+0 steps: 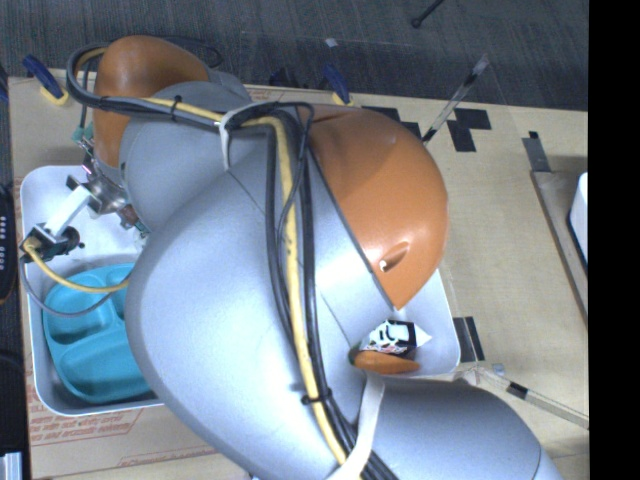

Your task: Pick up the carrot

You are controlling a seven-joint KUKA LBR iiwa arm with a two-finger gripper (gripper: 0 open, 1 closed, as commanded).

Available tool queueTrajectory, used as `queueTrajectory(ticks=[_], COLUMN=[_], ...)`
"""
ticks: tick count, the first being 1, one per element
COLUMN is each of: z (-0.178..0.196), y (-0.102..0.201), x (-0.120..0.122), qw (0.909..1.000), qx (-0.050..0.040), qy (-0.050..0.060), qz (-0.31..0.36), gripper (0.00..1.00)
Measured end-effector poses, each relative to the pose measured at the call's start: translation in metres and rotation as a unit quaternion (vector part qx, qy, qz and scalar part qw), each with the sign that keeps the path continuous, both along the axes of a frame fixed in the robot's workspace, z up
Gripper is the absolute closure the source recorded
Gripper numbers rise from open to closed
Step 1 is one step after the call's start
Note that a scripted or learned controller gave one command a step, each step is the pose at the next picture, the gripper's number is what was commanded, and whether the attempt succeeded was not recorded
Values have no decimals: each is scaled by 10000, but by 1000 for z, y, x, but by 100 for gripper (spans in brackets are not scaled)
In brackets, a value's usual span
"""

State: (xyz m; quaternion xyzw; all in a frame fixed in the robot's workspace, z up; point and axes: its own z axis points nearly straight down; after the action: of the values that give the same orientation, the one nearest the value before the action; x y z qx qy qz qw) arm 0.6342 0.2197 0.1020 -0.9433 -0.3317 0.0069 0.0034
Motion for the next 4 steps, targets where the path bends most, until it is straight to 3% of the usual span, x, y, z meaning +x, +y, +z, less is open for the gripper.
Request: queueTrajectory(ticks=[1,2,3,4], z=[11,21,20,74], y=[3,6,6,0], x=[-1,-2,-3,-47], qw=[10000,9999,9999,9436], qx=[11,20,19,26], qy=[37,86,93,-18], qz=[64,126,137,3310], gripper=[100,100,0,0])
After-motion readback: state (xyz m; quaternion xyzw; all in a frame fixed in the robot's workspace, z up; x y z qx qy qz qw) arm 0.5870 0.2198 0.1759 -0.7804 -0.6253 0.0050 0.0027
